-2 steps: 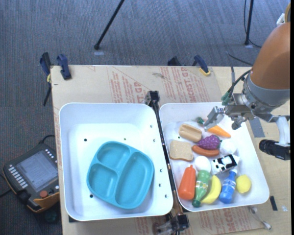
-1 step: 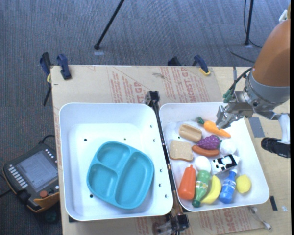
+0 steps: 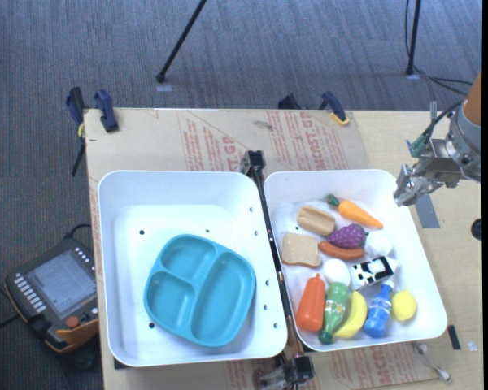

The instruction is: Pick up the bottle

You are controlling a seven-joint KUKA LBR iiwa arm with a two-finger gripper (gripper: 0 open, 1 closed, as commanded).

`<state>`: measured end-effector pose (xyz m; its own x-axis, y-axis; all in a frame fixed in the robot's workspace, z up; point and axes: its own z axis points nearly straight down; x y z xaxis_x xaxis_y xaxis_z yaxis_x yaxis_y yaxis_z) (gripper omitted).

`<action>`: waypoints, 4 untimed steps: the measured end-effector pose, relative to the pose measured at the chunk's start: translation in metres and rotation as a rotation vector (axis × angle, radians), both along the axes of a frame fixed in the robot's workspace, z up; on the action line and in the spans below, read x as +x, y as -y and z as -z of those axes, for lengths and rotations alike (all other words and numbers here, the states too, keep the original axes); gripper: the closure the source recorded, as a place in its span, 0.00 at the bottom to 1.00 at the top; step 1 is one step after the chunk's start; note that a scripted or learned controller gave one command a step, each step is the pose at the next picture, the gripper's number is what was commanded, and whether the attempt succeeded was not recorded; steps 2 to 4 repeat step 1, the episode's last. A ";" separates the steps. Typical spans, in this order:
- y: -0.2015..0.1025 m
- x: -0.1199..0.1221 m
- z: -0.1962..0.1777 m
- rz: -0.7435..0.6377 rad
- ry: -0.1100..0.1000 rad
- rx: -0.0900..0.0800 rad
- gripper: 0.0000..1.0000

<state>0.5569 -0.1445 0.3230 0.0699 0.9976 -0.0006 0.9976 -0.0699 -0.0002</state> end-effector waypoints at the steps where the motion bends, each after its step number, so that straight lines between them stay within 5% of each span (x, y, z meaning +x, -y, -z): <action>1: 0.060 0.003 -0.030 0.198 0.000 0.000 1.00; 4: 0.060 0.003 -0.030 0.198 0.000 0.000 1.00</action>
